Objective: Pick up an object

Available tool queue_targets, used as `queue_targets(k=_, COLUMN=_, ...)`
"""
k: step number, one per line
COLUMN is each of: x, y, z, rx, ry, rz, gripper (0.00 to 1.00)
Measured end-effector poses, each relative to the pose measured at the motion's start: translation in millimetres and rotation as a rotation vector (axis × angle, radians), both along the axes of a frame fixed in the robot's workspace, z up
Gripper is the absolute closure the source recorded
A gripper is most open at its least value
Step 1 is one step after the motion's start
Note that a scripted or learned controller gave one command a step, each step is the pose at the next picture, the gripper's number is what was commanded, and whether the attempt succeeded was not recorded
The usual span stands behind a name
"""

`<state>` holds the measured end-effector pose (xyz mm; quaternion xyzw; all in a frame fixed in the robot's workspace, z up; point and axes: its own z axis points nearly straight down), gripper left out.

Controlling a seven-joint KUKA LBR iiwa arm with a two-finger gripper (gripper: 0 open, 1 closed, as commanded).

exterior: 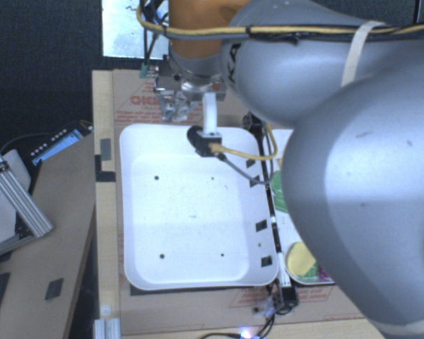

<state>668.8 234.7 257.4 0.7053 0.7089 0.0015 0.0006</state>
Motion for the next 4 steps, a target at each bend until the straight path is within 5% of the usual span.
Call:
queue_targets(k=2, x=0.0, y=0.1, z=10.4, rx=0.001, ry=0.0, rz=0.001, gripper=1.0)
queue_targets(k=3, x=-21.7, y=-1.0, z=-5.9, rx=-0.001, ry=0.003, rz=-0.002, gripper=1.0)
queue_targets(k=4, x=-1.0, y=-0.2, z=-0.4, rx=0.0, ry=0.0, rz=0.001, gripper=1.0)
